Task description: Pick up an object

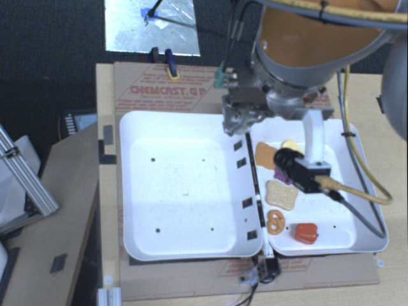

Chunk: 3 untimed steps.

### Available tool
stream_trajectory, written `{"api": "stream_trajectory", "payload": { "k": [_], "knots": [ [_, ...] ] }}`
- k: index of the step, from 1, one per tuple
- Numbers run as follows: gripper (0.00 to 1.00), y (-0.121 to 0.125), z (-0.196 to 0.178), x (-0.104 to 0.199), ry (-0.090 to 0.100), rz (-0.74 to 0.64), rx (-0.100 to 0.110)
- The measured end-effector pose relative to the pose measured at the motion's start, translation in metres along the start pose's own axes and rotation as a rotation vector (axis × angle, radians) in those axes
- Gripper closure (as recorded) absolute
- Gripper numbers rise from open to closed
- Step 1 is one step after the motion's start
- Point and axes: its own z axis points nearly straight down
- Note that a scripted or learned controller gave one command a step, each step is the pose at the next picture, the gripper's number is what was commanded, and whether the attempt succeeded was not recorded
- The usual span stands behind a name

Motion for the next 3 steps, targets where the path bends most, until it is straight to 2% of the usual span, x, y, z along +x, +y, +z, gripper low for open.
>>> {"api": "stream_trajectory", "payload": {
  "k": [1, 2, 3],
  "knots": [
    [1.00, 0.044, -0.030, 0.035, -0.001, 0.002, 0.001],
    [1.00, 0.014, -0.066, -0.043, -0.003, 0.013, 0.002],
    [1.00, -0.001, 0.010, 0.025, -0.004, -0.001, 0.012]
  ]
}}
